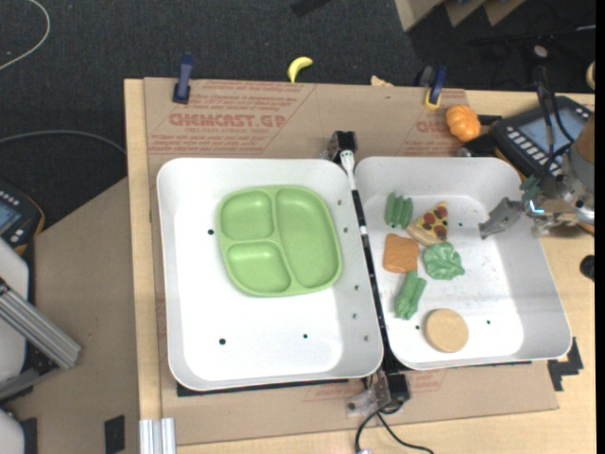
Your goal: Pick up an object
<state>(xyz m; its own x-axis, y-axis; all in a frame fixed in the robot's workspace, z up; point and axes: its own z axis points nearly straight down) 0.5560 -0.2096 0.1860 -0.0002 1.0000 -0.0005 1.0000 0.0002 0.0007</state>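
Several toy foods lie in the left half of the right bin point(529, 291): green beans point(398, 209), a pizza slice point(433, 223), an orange toast square point(400, 253), a leafy green piece point(442, 261), a green pickle point(410, 296) and a round tan cookie point(445, 330). My gripper point(499, 219) reaches in from the right, over bare bin floor near the bin's upper right. It is apart from the food, roughly a hand's width right of the pizza slice.
The left bin point(189, 282) holds a green divided plate point(280, 240). A black divider point(359, 244) runs between the bins. An orange toy point(462, 122) and a yellow banana point(300, 66) lie on the cardboard behind, with clamps point(183, 79) at the back edge.
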